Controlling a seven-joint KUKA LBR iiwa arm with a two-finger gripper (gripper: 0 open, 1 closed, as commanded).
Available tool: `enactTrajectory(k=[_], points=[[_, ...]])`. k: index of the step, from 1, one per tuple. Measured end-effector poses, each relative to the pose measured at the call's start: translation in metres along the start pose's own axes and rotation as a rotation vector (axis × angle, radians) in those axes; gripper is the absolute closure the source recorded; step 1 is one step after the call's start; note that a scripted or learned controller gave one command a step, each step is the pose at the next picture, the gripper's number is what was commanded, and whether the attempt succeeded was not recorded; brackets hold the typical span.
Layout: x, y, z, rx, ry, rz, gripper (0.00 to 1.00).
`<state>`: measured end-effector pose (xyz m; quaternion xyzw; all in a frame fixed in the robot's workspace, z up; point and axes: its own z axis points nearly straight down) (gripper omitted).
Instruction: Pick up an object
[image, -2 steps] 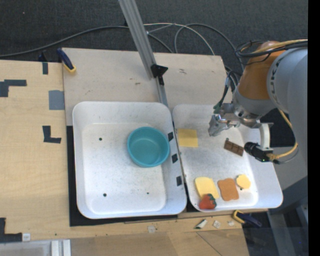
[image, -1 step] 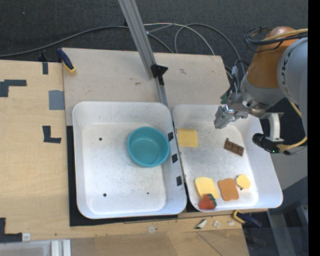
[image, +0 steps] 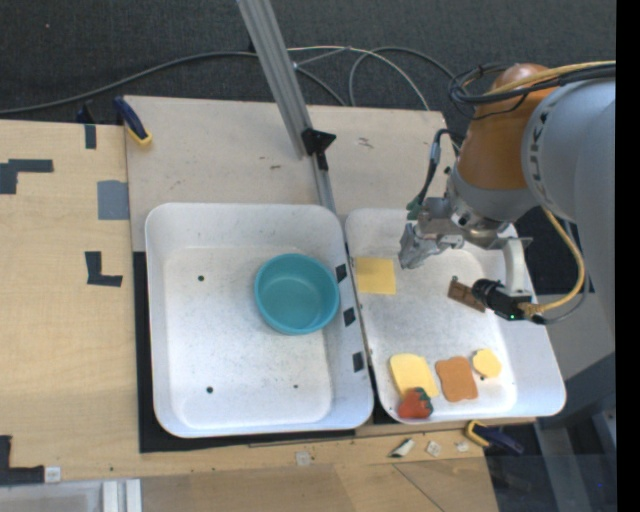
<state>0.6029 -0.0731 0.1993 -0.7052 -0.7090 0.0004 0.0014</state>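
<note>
A: So, anything picked yet?
B: No. Tool (image: 415, 250) hangs over right bin (image: 520, 400), near yellow square (image: 376, 276). Can't tell if open. Pick still to do.

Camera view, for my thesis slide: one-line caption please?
KUKA arm's gripper hovers beside a yellow square in the right bin; teal bowl in the left bin.
</note>
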Motion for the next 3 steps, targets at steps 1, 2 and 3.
enactTrajectory(k=[1, 2, 3], points=[[0.057, -0.018, -0.014, -0.001, 0.001, -0.002, 1.0], [0.12, -0.034, -0.016, 0.001, 0.001, -0.003, 1.0], [0.174, -0.047, -0.032, -0.001, 0.0, -0.003, 1.0]])
